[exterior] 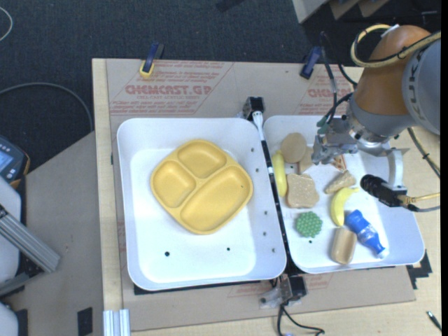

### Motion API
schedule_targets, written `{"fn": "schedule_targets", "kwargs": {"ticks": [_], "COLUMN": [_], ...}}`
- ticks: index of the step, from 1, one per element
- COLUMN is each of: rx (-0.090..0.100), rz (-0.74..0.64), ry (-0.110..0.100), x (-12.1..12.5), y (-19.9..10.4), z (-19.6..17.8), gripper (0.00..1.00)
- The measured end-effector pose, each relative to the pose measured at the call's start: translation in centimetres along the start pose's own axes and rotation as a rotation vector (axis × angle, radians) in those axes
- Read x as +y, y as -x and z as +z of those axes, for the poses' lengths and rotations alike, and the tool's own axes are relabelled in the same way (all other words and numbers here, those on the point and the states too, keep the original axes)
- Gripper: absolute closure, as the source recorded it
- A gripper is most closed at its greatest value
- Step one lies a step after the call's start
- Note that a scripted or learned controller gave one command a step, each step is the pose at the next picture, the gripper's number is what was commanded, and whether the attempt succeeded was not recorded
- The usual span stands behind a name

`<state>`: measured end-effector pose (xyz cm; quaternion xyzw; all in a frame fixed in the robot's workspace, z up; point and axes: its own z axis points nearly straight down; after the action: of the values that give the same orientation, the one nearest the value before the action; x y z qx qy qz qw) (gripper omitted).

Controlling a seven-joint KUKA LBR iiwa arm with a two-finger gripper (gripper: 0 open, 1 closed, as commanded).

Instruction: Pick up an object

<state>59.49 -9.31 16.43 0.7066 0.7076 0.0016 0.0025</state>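
The right bin [402, 247] holds several food toys. A round tan piece [293, 147], a small yellow banana [279, 175] and a tan bread slice [302, 190] lie on its left side. A green broccoli [308, 224], a tan wedge [341, 182], a second yellow banana [339, 206], a blue bottle [365, 231] and a tan cylinder [342, 245] lie nearer the front. My gripper [324, 154] hangs low over the bin's back middle, just right of the round tan piece. A small brown piece [341, 162] shows right beside it.
The left bin [133, 187] carries a yellow divided plate [201, 185]. A black rail [267, 173] runs between the two bins. Clamps [148, 60] sit on the cardboard at the back edge.
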Motion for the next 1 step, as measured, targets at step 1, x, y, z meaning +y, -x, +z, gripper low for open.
{"fn": "schedule_targets", "kwargs": {"ticks": [1], "rx": [-0.001], "rz": [0.001], "ry": [0.0], "x": [0.28], "y": [1.03], "z": [-5.4], "gripper": [1.0]}}
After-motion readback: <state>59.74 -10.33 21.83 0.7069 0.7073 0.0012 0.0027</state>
